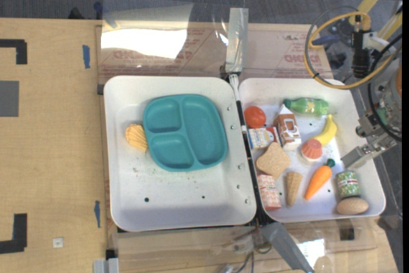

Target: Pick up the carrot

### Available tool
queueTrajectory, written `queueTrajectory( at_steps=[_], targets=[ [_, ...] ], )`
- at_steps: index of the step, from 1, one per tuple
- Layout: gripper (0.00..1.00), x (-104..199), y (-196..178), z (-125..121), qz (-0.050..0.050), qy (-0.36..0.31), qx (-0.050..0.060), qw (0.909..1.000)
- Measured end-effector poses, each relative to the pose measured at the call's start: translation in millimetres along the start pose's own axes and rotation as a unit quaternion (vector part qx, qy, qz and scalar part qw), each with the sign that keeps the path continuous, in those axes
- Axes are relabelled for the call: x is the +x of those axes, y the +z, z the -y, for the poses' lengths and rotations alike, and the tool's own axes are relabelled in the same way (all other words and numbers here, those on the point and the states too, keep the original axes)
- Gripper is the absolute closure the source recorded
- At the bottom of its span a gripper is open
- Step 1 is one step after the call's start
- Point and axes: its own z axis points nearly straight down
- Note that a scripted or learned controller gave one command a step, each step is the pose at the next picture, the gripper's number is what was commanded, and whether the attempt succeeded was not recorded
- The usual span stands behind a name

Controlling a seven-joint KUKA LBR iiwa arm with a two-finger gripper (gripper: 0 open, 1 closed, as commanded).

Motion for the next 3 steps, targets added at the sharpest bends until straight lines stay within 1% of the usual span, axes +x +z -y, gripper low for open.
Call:
queueTrajectory(
  at_steps=[1, 2, 3],
  targets=[
    [1.0, 64.5, -89.9, 94.2, 0.0, -0.11, 0.0, 0.994],
    [1.0, 102.1, -198.7, 124.1, -0.001, -0.175, 0.001, 0.9845],
    [1.0, 102.3, -17.4, 162.6, 0.01, -0.198, -0.007, 0.9802]
  ],
)
